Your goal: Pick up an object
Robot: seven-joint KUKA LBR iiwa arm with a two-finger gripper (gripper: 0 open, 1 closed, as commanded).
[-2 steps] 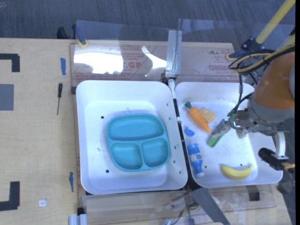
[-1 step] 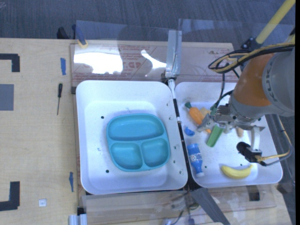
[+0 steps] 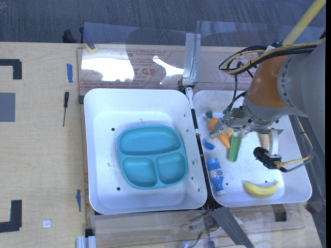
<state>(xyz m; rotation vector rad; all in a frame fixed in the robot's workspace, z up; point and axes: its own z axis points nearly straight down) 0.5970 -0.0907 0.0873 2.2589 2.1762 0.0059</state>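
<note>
While lowered over the right bin (image 3: 300, 187), gripper (image 3: 231, 129): finger spread indiscernible; positioned above orange piece (image 3: 223, 137) and green cylinder (image 3: 234, 147)

The single camera sits above the bench (image 3: 36, 138) and looks down at a slant, so the far side of the bench lies at the top of the picture. It stands far enough to take in both white bins: the left bin (image 3: 98, 112) sits near the middle, and the right bin (image 3: 297, 182) lies just beside it, toward the right edge.
</note>
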